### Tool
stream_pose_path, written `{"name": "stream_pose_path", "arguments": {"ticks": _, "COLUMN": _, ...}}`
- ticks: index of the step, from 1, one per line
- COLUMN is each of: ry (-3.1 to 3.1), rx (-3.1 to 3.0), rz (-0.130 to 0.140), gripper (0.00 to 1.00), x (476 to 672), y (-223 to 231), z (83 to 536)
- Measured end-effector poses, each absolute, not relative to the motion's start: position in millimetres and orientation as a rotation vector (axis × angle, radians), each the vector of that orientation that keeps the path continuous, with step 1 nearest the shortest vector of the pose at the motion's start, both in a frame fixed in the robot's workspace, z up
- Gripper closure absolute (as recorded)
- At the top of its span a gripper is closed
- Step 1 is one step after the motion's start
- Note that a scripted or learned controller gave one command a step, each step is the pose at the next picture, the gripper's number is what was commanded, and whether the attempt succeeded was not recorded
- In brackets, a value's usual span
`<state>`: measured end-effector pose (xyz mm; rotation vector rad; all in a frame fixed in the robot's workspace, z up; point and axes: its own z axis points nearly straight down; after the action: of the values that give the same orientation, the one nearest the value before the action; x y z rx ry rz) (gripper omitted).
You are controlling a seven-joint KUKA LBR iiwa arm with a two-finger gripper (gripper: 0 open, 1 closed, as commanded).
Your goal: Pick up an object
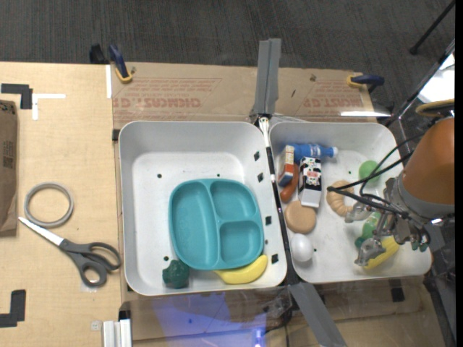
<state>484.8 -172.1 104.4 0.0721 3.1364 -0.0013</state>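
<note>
Yellow object (383, 252) lies slantwise in the right bin (340, 270), directly under the tool (370, 250); whether the tool grips it I cannot tell.

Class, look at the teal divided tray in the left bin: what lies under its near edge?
A yellow banana pokes out from under the teal tray's near edge, beside a dark green toy. How far the banana reaches beneath is covered, as is the bin floor under the tray.

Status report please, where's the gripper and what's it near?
Gripper low in the right bin, near corner, over a yellow object. No grasp confirmed. Green item and cables crowd the spot.
</note>
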Motion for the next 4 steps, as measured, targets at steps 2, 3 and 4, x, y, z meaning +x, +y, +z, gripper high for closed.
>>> {"name": "stream_pose_path", "arguments": {"ticks": 2, "ry": 3.131, "rx": 0.225, "rz": 0.001, "gripper": 0.00, "x": 508.1, "y": -103.2, "z": 92.1}}
{"name": "stream_pose_path", "arguments": {"ticks": 3, "ry": 3.134, "rx": 0.160, "rz": -0.001, "gripper": 0.00, "x": 559.3, "y": -102.7, "z": 92.3}}
{"name": "stream_pose_path", "arguments": {"ticks": 4, "ry": 3.097, "rx": 0.517, "rz": -0.005, "gripper": 0.00, "x": 639.4, "y": -132.3, "z": 92.8}}
